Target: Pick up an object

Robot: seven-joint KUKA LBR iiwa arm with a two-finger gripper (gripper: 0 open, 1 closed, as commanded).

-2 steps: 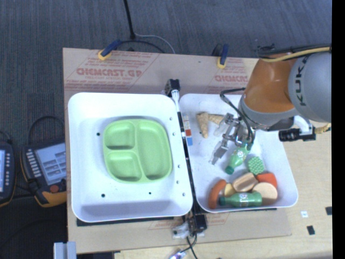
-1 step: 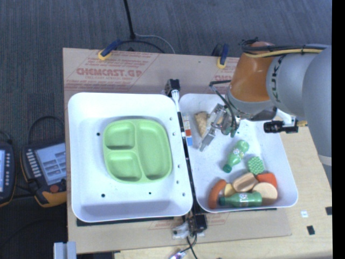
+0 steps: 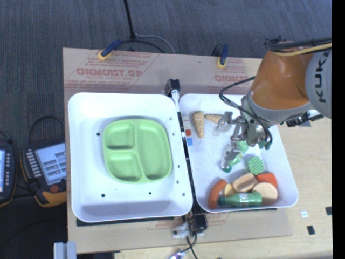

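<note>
Cardboard bench sheet (image 3: 135,63) printed "CHEMCAST GP"; arm (image 3: 302,82) lettered "KU".

White bins (image 3: 81,144); light green tray (image 3: 137,149); green bottle (image 3: 241,199); tan cone (image 3: 199,123); orange-and-grey arm (image 3: 283,82); brown board with red lettering (image 3: 108,72).

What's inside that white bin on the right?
The right bin holds a cone, a green bottle and piled toy foods. The tool covers whatever lies beneath it.

On the table (image 3: 108,63) two bins sit side by side: the left bin (image 3: 86,198) holds a tray (image 3: 137,150), the right bin (image 3: 288,185) a cone (image 3: 199,124) behind and piled items (image 3: 245,190) in front.
</note>
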